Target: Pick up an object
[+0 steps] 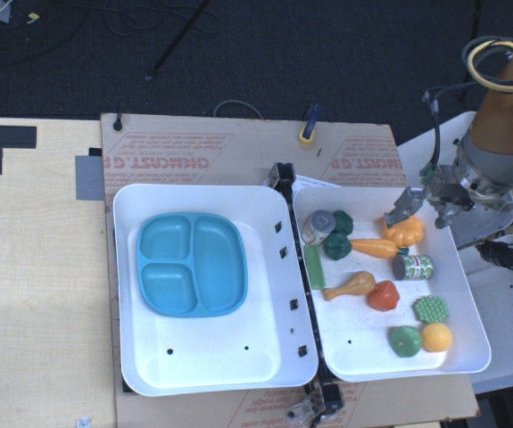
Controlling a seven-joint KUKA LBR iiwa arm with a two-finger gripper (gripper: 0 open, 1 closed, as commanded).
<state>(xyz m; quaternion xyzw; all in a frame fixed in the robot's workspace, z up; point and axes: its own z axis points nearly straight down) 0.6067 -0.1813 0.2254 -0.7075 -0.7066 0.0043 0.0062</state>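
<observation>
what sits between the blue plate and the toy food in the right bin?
Camera view: bare white floor of the left bin, then the two bins' abutting rims with black clips. No objects lie between the blue plate and the green stick.

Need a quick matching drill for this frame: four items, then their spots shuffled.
Items:
1. blue plate
2. orange ball
3. red tomato
4. gripper

Places:
A. right bin, near corner, beside a green piece
B. right bin's far edge, above the yellow-orange toy
C. left bin
D. middle of right bin, next to the drumstick

Pairs: 1-C, 2-A, 3-D, 4-B
</observation>
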